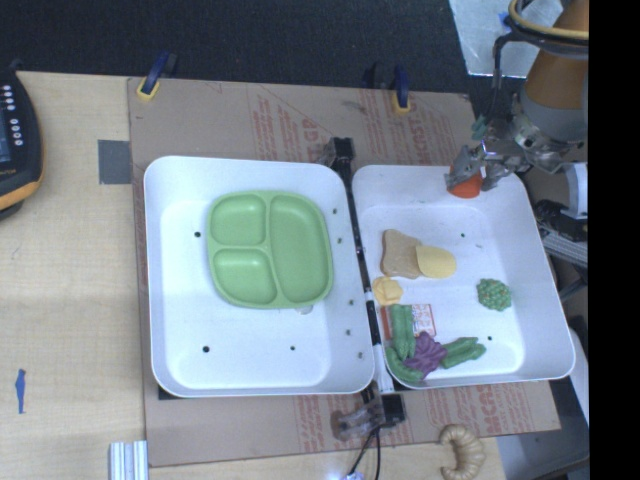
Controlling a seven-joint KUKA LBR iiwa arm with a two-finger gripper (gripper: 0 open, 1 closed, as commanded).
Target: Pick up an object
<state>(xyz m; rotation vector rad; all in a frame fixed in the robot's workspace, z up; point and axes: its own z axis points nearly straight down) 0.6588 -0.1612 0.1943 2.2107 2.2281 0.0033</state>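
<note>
At the far right corner of the right bin [540, 268] the end effector [478, 168] hangs low over the rim, with a small orange piece [464, 187] just under it; whether that piece sits between the fingers cannot be made out, nor how far they are parted. Down and to the left of the end effector, inside the same bin, lie a tan slab [400, 254] touching a yellow disc [436, 262], and a smaller yellow lump [387, 290] close by the bin's left wall. Below the end effector and a little right sits a green knobbly ball [493, 294]. Farther down, near the front rim, green pods [402, 333] and a purple cluster [428, 351] lie tangled over a red-printed card [424, 317]. Well to the left of the end effector the left bin [170, 268] holds a green divided plate [270, 249]. Both bins rest on a brown cardboard sheet [250, 118] clipped with blue clamps [401, 90] to a pale wooden table [60, 298]. A black and orange pendant [14, 138] lies at the table's far left edge, dark floor [250, 18] beyond, and a tan curled thing [463, 450] on the cardboard's front edge
</note>
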